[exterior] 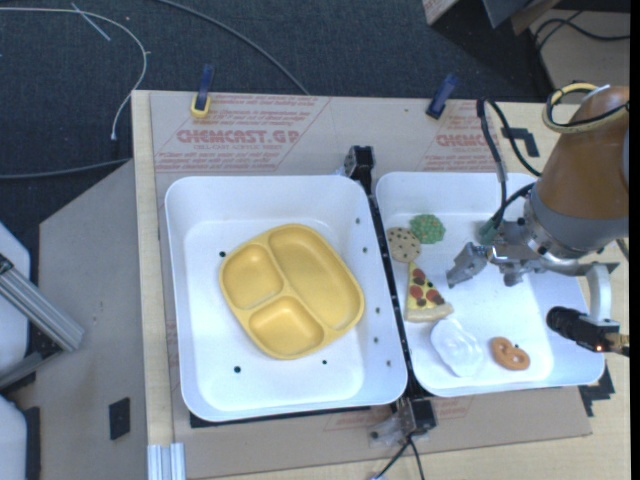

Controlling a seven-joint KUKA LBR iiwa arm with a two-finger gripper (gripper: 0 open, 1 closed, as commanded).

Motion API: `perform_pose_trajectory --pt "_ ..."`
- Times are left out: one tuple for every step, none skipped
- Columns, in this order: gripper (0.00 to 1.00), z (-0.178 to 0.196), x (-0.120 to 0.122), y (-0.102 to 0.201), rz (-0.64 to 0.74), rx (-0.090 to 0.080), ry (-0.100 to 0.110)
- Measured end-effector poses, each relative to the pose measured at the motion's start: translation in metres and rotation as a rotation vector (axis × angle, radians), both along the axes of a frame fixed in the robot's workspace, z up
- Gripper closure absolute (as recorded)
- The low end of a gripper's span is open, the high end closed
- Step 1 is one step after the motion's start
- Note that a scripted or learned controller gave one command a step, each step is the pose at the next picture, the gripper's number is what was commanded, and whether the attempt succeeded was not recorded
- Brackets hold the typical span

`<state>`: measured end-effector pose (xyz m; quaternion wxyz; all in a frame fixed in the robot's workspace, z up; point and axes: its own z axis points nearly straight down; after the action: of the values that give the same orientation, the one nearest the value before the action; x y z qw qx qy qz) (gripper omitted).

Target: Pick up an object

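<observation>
The right bin [560,368] holds several small items. A green broccoli-like piece [428,229] and a round cookie [403,243] lie at its far left. Below them lies a pizza slice [424,296], then a clear crumpled piece [457,347] and an orange pretzel [510,353] near the front. My gripper [490,267] hangs over the middle of this bin, right of the pizza slice and above the pretzel. Its fingers [464,266] are spread open with nothing between them.
The left bin [190,268] holds a yellow divided plate [290,290]. A black divider [383,268] runs between the bins. The arm's orange band [590,168] and grey wrist cover the right bin's far right side. A black cable [495,153] trails over its back edge.
</observation>
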<state>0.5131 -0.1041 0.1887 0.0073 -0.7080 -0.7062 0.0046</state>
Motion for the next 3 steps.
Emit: perform_pose_trajectory --pt "0.00 0.007 0.003 0.000 0.003 -0.002 -0.015" --pt "0.00 -0.041 0.012 0.001 0.002 -0.001 -0.010" --pt "0.00 -0.084 0.010 0.000 0.002 -0.001 -0.010"
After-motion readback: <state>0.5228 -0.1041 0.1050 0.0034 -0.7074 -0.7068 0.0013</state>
